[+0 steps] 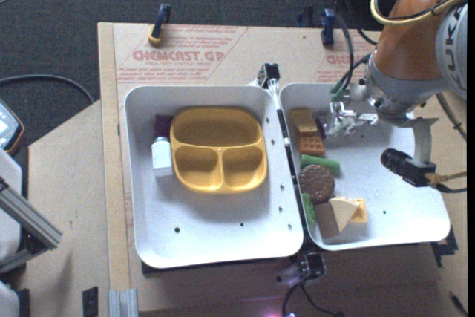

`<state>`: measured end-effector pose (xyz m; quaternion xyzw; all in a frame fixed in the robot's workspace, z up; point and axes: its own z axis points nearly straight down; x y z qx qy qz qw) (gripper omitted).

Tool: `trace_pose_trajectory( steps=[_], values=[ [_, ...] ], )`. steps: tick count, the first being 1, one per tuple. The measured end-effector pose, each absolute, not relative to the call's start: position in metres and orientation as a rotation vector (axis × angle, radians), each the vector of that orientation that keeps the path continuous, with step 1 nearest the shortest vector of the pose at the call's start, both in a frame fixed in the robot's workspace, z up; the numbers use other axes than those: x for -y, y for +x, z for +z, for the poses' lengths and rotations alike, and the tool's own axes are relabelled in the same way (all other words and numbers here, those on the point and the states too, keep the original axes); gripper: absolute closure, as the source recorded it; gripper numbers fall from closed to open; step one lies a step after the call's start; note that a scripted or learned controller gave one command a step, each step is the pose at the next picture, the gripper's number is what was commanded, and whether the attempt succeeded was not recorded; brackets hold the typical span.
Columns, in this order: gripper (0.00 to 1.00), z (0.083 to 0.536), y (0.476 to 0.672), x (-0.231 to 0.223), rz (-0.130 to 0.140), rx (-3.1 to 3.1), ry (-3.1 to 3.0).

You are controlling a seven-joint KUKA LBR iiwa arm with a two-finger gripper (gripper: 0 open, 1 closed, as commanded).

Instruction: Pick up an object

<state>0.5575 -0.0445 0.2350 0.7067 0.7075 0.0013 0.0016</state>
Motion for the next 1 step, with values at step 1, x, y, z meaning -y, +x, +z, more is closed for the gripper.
trace_pose_trajectory(
  steps=[1],
  values=[
    [1.00,0.2328,0.5520,0.0427,-0.001,-2.222,2.223]
  ],
)
